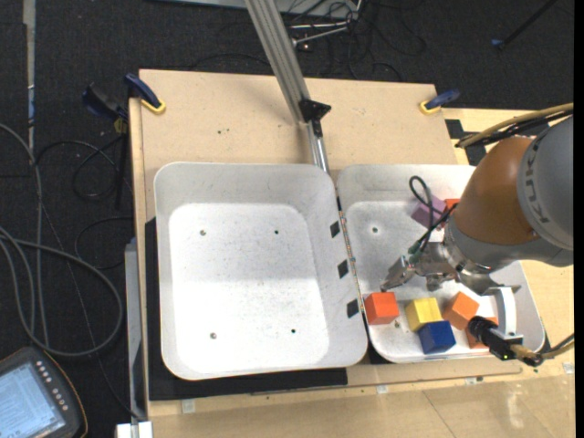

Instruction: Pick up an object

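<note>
Gripper point(408, 275) hovering open, gripping nothing; orange block point(381, 307) sitting just below-left of it in right bin point(383, 194).

Bright, even light from overhead floods the bench point(274, 117), and the left bin point(242, 263) glows almost washed-out white at its centre. Soft shadow pools under the arm point(520, 208) across the right bin point(383, 199). The floor point(64, 199) at the frame's left stays dark and murky. Focus is fairly sharp, slightly grainy, with no obvious edge bending.
</note>
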Robot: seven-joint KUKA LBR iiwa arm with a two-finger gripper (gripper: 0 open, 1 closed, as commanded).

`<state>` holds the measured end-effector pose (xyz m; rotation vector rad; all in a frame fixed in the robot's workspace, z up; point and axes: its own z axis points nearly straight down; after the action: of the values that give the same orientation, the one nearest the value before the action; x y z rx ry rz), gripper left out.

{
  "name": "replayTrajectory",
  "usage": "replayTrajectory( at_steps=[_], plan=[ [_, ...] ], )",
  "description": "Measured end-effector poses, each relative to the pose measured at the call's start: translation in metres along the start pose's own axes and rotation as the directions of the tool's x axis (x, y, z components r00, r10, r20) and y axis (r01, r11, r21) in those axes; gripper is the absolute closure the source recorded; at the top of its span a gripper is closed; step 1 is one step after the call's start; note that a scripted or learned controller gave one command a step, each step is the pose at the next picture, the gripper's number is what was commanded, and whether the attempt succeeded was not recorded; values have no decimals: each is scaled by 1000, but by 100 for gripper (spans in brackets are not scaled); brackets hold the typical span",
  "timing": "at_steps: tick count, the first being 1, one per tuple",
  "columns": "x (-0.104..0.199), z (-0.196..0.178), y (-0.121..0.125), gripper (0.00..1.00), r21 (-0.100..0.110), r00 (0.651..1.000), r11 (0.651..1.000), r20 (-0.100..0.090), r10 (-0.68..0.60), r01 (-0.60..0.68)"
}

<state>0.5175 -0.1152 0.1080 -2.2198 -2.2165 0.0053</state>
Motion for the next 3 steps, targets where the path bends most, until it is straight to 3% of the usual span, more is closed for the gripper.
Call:
replayTrajectory(
  at_steps=[1, 3],
  plan=[
    [0, -13, 2, 100, -7, 1000, 1000, 1, 0, 0],
    [10, -120, 8, 100, -13, 1000, 1000, 3, -5, 5]
  ],
)
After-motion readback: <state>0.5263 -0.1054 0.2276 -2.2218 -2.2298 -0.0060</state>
